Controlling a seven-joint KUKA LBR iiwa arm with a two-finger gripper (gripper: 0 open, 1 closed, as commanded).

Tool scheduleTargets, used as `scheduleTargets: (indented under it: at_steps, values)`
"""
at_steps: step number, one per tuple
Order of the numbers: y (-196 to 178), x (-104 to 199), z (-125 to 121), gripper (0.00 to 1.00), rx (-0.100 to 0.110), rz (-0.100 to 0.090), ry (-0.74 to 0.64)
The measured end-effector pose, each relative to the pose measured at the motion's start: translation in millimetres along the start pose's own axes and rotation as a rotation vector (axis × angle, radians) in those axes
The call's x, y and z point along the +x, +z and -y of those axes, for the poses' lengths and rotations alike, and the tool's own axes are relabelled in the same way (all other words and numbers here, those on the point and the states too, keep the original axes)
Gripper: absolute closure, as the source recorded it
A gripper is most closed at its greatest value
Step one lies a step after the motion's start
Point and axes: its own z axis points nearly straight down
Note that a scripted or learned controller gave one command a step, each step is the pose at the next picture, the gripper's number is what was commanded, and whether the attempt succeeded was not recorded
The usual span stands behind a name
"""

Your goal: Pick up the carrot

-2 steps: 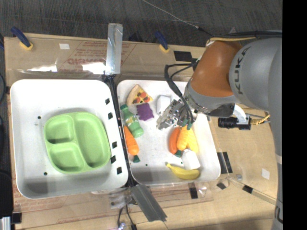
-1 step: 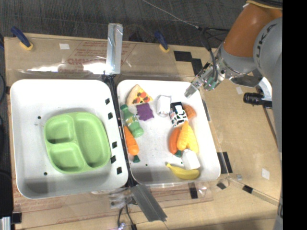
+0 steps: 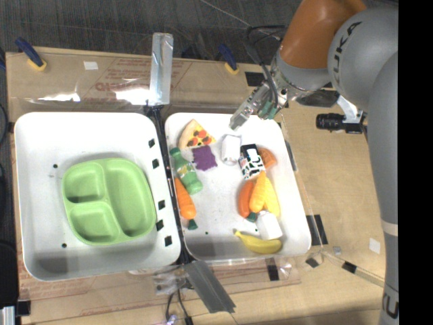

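The carrot (image 3: 185, 200) is lying in the right bin (image 3: 223, 246), by its left wall, just beside a green bottle (image 3: 186, 171). It has not been picked up yet. The gripper (image 3: 245, 116) is held above the bin's top edge, well apart from the carrot. Nothing is seen between its fingers, which look nearly closed. The reach, the grab and the lift are all left to be done.
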Motion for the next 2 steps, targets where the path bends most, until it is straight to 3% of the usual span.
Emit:
scheduleTargets:
  at_steps: [1, 2]
  values:
    - [1.0, 32.6, -37.2, 1.00, 0.003, -0.004, -0.027]
    - [13.9, 125.8, -120.4, 1.00, 0.001, -0.004, -0.346]
